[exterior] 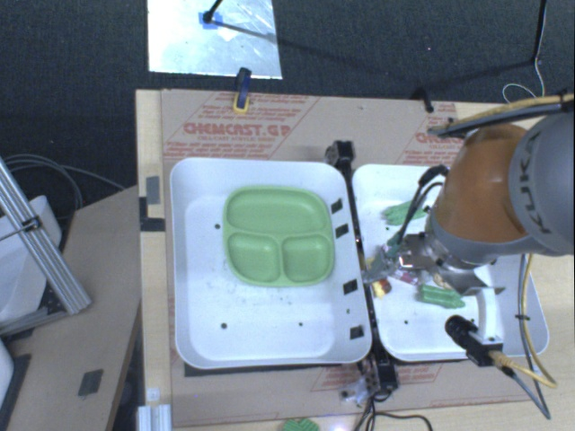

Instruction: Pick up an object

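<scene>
A: What is in the left bin (193,268)?

B: A pale green tray (277,235) with three compartments, one wide across the top and two smaller below. It sits a little above the bin's middle, flat on the floor.

A: And the right bin (526,326)?

B: Small odds and ends. A green piece (396,212) lies near that bin's upper left. A longer green object (440,296) lies lower down, toward the middle. Close to the bin's left wall there is a small cluster (384,284) with yellow and pink bits, too small to name.

A: Where is the gripper (395,260)?

B: Over the right bin, near its left wall, under the arm's (490,196) orange band. I cannot tell how its jaws stand; the wrist hides them.

A: How does the green object lie to it?

B: Just beside it, below and to its right, flat on the bin floor. It is elongated, bright green and tilted slightly.
</scene>
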`<state>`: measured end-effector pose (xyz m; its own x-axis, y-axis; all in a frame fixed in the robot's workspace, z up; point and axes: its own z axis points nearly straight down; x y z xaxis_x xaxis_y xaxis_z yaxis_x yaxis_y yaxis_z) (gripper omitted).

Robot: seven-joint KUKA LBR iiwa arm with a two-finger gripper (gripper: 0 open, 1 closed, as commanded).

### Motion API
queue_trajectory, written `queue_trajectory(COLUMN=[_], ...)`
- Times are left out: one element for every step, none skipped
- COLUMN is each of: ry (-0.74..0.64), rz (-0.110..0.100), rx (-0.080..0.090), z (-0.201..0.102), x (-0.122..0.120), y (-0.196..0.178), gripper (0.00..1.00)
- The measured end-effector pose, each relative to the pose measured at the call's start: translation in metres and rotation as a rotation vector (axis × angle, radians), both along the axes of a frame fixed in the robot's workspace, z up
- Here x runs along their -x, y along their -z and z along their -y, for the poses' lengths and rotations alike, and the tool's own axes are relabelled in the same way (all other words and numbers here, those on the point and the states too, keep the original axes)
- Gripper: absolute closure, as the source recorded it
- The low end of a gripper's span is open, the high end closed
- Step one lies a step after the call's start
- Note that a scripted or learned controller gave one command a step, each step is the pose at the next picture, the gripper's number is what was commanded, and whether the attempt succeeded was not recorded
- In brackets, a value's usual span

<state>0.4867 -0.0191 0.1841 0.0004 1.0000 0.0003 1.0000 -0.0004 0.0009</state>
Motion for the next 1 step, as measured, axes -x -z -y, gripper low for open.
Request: queue_trajectory(ry=[0.0], rz=[0.0], rx=[0.0], z=[0.0], x=[0.0], y=[0.0], gripper=[0.0])
